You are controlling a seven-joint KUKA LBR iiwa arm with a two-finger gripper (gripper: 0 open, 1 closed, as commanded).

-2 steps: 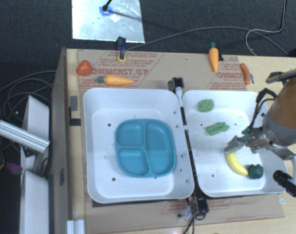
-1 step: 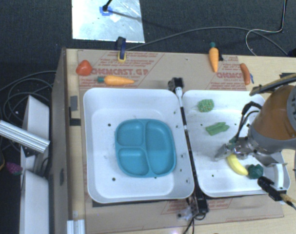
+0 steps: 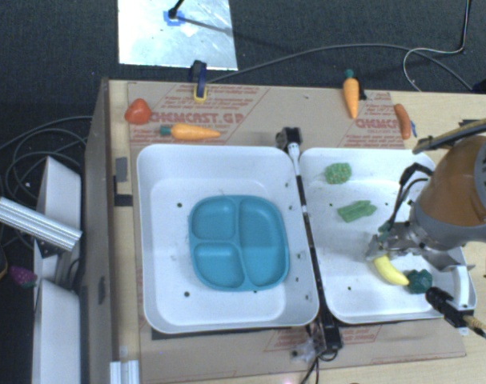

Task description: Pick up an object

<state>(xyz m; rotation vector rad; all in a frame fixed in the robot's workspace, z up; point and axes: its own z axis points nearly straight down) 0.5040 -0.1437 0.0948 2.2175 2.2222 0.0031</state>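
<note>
The gripper [image 3: 384, 246] hovers low in the right bin [image 3: 331, 298] — the yellow banana [image 3: 390, 271] lies just at its 5 o'clock; whether it grips anything cannot be told.

Bright overhead light, soft focus, bluish cast

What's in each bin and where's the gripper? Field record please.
left bin: blue divided plate
right bin: two green items, one at the back, one mid-bin; banana; dark teal item
gripper: over right bin, just above banana
grasp: cannot tell
outside bins: carrots and tomato on bench
</note>
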